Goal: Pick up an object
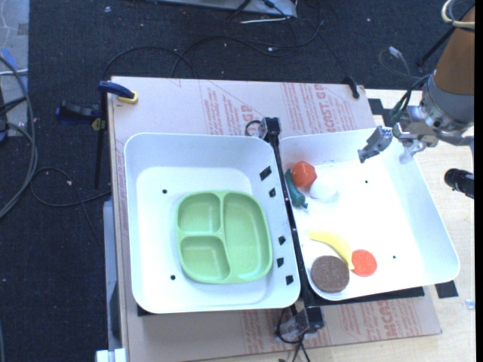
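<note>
The right bin holds the small things to pick from. Near its left wall sits a red-orange ball shape, maybe a tomato. A white lump touches it on the right. A teal thing lies just beside the wall, partly tucked under the red one, so it is hard to tell what it is. Down near the front edge lies a yellow banana. Beside it is a flat orange disc, and a brown round thing that looks like a cookie sits just below the banana, touching its end.

The gripper hangs over the back rim of the right bin, well apart from all of these things. Its two fingers are spread apart and nothing is between them. One finger points down toward the bin wall. The arm comes in from the right, and its top is cut off by the picture's edge.

The left bin holds a green tray with three parts. Both bins rest on a cardboard sheet on the bench.
</note>
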Tool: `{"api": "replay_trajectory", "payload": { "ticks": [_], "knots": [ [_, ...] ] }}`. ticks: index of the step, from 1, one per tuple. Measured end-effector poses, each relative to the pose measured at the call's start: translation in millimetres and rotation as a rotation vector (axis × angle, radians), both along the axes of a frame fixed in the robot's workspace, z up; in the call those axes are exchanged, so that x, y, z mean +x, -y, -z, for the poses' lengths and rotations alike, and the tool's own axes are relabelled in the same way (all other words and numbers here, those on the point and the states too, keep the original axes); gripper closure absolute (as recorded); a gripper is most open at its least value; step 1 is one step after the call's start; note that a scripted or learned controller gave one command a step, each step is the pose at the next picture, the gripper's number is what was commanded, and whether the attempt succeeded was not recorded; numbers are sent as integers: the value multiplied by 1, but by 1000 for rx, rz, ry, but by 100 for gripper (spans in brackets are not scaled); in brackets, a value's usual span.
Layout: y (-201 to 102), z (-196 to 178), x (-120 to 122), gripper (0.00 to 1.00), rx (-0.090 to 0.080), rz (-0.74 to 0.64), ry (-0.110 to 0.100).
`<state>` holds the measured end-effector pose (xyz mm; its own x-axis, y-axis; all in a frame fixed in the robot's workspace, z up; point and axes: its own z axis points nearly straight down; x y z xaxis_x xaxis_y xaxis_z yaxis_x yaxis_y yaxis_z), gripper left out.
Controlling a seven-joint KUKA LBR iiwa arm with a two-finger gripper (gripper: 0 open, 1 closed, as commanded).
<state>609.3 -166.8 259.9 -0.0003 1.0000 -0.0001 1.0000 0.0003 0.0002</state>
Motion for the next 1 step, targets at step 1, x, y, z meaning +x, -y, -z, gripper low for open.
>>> {"api": "replay_trajectory", "payload": {
  "ticks": [1],
  "knots": [
    [2,-73,-31,0,-1,40,4]
  ]
}}
